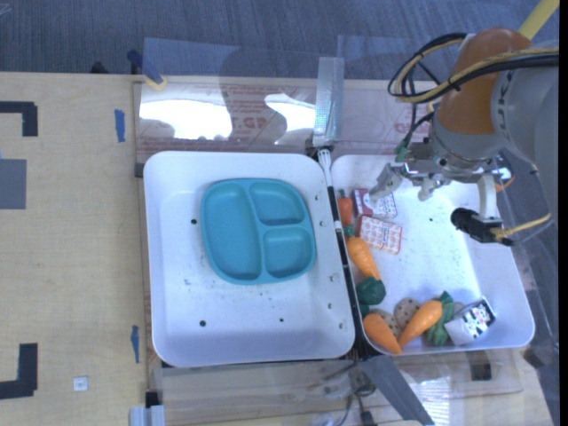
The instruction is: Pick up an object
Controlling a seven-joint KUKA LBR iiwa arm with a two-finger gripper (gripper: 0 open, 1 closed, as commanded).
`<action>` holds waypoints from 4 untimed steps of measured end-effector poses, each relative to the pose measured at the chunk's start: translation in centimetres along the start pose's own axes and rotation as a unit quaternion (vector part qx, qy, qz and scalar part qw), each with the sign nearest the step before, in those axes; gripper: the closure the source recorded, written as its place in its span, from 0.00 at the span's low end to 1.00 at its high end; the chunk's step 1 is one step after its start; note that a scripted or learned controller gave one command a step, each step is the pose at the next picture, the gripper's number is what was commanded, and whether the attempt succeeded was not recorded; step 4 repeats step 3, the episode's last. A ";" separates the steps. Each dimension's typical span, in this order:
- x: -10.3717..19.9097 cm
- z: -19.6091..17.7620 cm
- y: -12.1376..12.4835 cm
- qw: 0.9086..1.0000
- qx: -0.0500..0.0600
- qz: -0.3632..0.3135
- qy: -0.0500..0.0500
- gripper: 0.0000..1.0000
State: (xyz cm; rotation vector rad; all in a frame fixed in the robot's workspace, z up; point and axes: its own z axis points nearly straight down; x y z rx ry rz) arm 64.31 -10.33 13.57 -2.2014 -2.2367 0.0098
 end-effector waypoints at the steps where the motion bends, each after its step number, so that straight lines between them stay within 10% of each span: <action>1: 0.5 -16.5 2.3 0.999 -0.008 0.049 0.000 0.00; 2: 5.2 -4.3 2.2 1.000 0.002 -0.028 0.002 0.00; 3: 0.9 3.5 2.8 1.000 -0.010 0.023 0.001 0.00; 4: 0.9 3.5 2.8 1.000 -0.010 0.023 0.001 0.00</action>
